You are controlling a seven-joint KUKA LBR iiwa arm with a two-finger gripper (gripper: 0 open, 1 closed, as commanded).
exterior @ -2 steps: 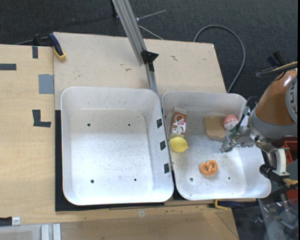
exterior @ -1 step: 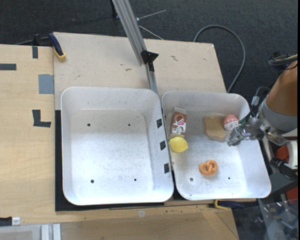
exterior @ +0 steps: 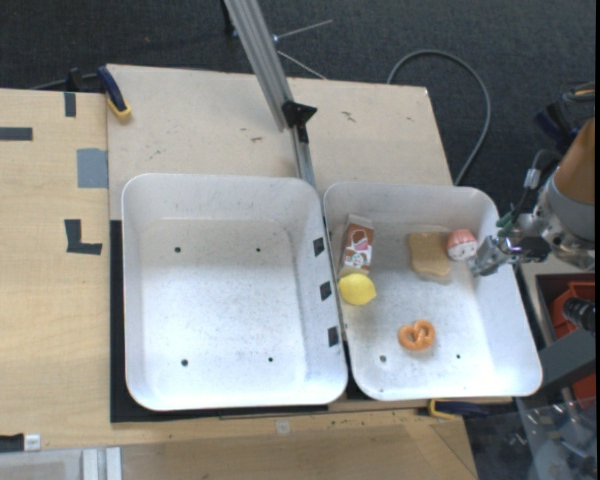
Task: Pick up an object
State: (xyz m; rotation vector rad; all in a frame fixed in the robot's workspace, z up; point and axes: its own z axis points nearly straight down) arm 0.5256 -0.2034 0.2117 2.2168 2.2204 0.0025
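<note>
Fingers of the gripper [exterior: 487,256]: released or clenched, I cannot tell. It hovers at the right bin's [exterior: 515,308] right wall, just beside the pink ball [exterior: 461,243]. Centre over this 1 target, clear of the tan block [exterior: 430,255], before descending.

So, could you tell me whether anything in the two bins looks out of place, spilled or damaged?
Nothing stands out. The right bin holds a brown carton, a yellow ball, a tan block, a small pink-and-white item and a pretzel, all lying loose and looking intact. The pincer hovers by that bin's right wall.
</note>
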